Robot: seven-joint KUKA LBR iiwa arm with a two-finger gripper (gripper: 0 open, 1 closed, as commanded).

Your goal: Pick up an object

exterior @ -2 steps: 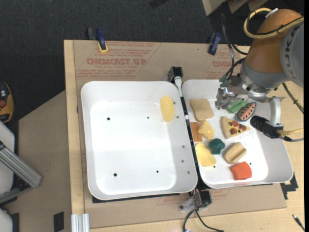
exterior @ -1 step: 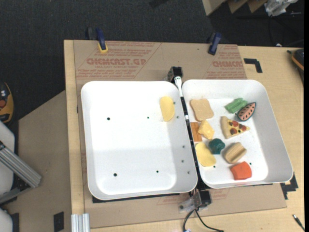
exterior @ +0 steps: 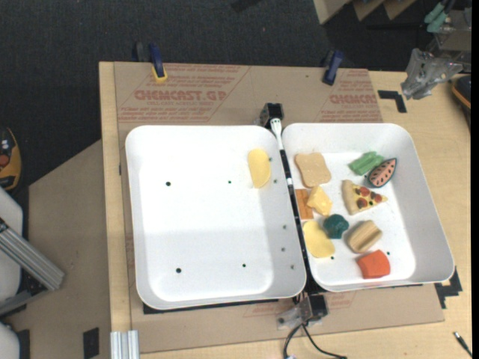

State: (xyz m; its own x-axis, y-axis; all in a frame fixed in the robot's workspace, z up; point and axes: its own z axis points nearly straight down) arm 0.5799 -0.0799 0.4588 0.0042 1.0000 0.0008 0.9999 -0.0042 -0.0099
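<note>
Just the one overhead camera view here. Two shallow white bins sit side by side on a brown sheet with red lettering [exterior: 179, 92], which lies on the desk [exterior: 464, 170] and is held down by two blue clamps along the far edge [exterior: 157, 57].

The left bin [exterior: 202, 275] has a single thing in it: a pale yellow piece [exterior: 259, 168], lying near the far right corner, just beside the wall shared with the other bin.

The right bin [exterior: 419, 200] is where all the toy food is, and it's pretty crowded. There's a tan slice of toast [exterior: 312, 168] toward the far left. To its right are a green piece [exterior: 364, 162] and a watermelon slice [exterior: 381, 172], which touch each other. Below those is a pizza slice [exterior: 362, 197]. Against the left wall are an orange piece [exterior: 302, 203] and a yellow chunk [exterior: 320, 200], right up against each other. Nearer the camera are a dark teal lump [exterior: 335, 225], a flat yellow piece [exterior: 318, 240] and a tan bread roll [exterior: 363, 235], all bunched together. A red-orange block [exterior: 373, 264] sits closest to the near rim.

The gripper [exterior: 428, 72] is way up in the top right corner, well apart from both bins and not over any of the objects. It's small and side-on at that spot, so I honestly can't tell if it's open or closed. Nothing is visibly in it.
</note>
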